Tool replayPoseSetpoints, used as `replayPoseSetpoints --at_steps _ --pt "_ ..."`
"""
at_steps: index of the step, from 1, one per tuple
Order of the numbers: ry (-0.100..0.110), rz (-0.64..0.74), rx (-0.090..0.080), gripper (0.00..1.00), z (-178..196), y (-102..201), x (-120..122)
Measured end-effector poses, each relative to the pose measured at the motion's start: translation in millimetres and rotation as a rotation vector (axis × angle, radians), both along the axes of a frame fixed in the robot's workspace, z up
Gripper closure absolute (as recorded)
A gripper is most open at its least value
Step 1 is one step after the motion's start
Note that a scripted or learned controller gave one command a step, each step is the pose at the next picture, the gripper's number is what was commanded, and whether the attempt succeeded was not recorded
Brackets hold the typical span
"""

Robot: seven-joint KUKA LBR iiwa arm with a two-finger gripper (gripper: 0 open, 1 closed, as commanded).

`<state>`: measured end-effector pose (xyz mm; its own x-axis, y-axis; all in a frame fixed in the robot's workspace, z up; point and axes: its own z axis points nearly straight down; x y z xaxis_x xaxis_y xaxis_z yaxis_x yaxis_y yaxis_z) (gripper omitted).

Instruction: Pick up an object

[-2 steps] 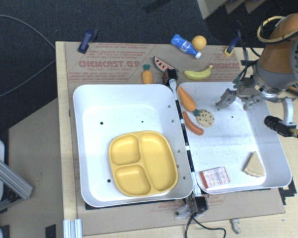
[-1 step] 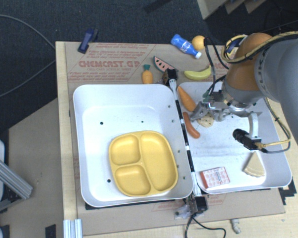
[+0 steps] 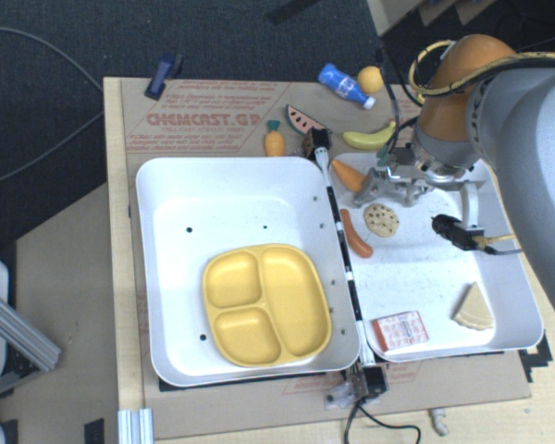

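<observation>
The gripper (image 3: pixel 400 189) hangs low over the right shallow white bin (image 3: pixel 435 276), just above the round speckled cookie (image 3: pixel 381 218). How wide it stands open I cannot tell; nothing visibly sits in it. By my judgement, the pick is not yet done.

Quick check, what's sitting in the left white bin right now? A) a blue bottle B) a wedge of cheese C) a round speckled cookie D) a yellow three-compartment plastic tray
D: the yellow three-compartment plastic tray lies inside the left white bin, while the round speckled cookie is in the right white bin.
</observation>
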<state>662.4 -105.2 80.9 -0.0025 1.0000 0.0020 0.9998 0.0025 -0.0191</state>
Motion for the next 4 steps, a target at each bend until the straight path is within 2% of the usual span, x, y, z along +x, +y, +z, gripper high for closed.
replayPoseSetpoints --at_steps 1,2,3,4 --pt "-0.017 -0.003 -0.001 0.0 3.7 0.0 -25.5" --pt "-0.019 -0.001 -0.002 0.0 3.8 13.3 -21.7" --pt "-0.026 -0.001 -0.004 1.0 16.6 12.8 -19.7" --pt "-0.026 -0.001 -0.004 0.0 16.4 12.8 -19.9"
